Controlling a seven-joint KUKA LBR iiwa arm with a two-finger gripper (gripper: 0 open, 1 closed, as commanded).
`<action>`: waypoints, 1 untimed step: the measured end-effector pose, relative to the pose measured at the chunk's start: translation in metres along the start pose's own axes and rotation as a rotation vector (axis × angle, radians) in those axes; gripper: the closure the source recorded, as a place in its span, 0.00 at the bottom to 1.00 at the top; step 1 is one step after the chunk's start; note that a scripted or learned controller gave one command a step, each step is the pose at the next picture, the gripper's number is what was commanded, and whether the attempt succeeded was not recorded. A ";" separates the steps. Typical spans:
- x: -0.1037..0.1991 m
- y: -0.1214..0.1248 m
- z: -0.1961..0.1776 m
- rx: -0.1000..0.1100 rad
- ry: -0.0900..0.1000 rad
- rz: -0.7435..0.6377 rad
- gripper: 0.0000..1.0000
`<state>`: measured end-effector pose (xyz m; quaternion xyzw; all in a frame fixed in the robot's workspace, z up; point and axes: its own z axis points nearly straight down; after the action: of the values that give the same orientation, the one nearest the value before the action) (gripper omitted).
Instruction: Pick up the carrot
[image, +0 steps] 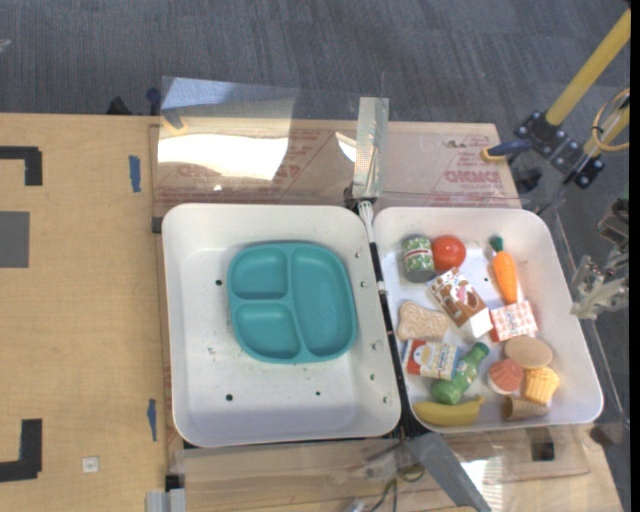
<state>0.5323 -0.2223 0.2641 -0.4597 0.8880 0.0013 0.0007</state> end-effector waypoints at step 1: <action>-0.003 -0.002 -0.014 0.011 -0.005 0.001 1.00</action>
<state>0.5356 -0.2211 0.2780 -0.4594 0.8882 -0.0026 0.0058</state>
